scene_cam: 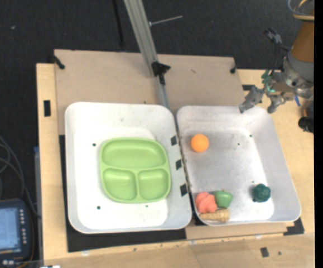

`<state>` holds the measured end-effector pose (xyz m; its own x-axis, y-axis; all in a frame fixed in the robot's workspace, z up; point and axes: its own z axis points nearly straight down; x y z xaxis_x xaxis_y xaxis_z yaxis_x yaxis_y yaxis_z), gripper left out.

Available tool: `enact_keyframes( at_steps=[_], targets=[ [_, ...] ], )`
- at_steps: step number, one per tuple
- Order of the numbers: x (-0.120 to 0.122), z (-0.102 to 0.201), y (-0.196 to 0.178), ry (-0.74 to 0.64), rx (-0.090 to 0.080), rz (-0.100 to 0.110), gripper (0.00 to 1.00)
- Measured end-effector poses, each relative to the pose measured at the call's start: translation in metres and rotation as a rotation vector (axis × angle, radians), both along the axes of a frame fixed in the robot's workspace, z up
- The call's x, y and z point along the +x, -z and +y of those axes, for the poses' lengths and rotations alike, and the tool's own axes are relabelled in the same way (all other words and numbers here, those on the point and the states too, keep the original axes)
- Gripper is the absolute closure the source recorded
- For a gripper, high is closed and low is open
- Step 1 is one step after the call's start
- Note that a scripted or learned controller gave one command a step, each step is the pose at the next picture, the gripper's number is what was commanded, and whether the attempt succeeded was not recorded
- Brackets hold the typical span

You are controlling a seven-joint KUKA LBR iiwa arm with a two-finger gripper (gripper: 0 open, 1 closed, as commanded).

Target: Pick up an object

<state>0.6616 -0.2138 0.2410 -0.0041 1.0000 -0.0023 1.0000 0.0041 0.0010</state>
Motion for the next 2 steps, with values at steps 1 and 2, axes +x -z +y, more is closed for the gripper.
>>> enact_keyframes(
  at_steps=[1,2],
  targets=[
    [0.0,0.0,0.0,-0.002,-0.001,0.001,0.0],
    [0.002,-0.005,0.043,0.0,0.0,0.003,0.0]
  ],
)
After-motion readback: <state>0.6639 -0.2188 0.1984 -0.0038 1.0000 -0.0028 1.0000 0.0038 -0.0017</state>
